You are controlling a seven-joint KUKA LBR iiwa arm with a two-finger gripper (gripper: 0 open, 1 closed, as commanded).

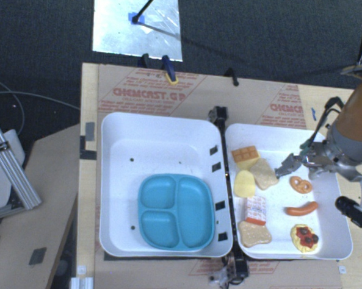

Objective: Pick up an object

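Just right of the bread slice (265, 174), the claw (288, 167) hangs released, grasping nothing.

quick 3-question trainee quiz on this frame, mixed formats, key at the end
1. True or false: the blue three-compartment plastic plate lies in the left white bin.
2. Which lies nearest the gripper? A) brown toy pretzel B) small toy pizza C) tan toy bread slice
3. Fill in: the red toy sausage lies in the ____ white bin.

Key: 1 true; 2 A; 3 right
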